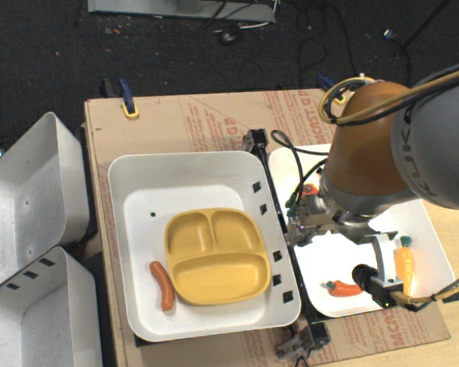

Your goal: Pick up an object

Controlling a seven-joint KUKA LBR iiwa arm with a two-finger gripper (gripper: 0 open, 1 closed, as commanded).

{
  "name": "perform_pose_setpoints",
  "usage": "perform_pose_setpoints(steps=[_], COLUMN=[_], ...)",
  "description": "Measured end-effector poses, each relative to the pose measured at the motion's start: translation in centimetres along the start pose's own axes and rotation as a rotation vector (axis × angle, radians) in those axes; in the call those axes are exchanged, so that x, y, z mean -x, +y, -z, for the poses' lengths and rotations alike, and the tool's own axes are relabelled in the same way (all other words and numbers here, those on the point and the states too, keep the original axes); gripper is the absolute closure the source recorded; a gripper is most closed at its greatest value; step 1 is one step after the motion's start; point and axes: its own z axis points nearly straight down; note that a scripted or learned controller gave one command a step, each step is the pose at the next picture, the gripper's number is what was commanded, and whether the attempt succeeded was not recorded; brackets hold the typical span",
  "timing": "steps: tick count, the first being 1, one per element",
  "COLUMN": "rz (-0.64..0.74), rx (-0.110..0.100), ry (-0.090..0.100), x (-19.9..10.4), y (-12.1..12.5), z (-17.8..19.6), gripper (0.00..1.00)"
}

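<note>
My gripper [309, 219], its opening beyond my telling, hangs over the right bin [333, 258]; the red-orange vegetable [344, 289] lies at its five o'clock, so a straight descent risks grabbing nothing.

One plate [217, 258], one sausage [163, 285], two toy vegetables [344, 288] [406, 267]

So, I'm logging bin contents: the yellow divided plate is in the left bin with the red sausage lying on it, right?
Not on it. The camera view shows the red sausage on the floor of the left bin, beside the yellow divided plate.
</note>
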Motion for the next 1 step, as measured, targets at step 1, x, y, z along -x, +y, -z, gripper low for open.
perform_pose_setpoints(steps=[1], rz=[-0.002], rx=[-0.001], ry=[-0.001], x=[-5.27], y=[0.22], z=[1.11], gripper=[1.00])
